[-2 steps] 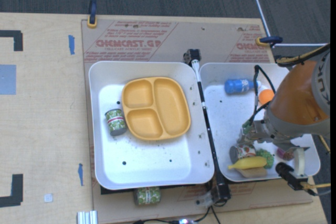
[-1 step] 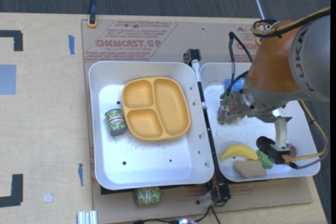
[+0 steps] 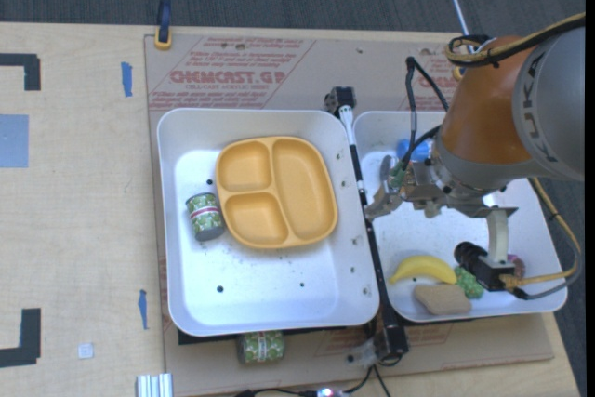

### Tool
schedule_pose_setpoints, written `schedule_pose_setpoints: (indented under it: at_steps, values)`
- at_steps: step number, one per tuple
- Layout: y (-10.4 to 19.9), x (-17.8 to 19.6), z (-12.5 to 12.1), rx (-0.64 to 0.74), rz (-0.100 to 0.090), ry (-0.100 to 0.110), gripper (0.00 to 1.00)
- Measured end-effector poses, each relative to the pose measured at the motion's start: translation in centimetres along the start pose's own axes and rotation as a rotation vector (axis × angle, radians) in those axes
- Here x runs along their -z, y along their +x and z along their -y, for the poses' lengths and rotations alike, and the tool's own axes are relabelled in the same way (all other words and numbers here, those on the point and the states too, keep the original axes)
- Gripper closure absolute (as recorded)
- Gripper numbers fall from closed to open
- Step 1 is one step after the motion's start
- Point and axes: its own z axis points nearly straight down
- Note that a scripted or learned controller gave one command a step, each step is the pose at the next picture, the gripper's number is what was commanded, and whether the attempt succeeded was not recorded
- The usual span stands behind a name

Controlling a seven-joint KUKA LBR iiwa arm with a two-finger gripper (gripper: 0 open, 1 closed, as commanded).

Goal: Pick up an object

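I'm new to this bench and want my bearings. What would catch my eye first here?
The yellow divided plate lies in the middle of the left bin, with a small green-labelled can touching its left edge. The grey arm with its orange band reaches in over the right bin, where a banana and a tan block lie near the front wall.
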Motion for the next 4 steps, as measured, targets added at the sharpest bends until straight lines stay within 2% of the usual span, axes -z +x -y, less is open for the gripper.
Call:
schedule_pose_setpoints:
  at_steps: [3, 4]
  values:
    - [0.0, 0.0, 0.0, 0.000, 0.000, 0.000, 0.00]
    - [-8.4, -9.8, -2.2, -0.002, 0.003, -0.003, 0.00]
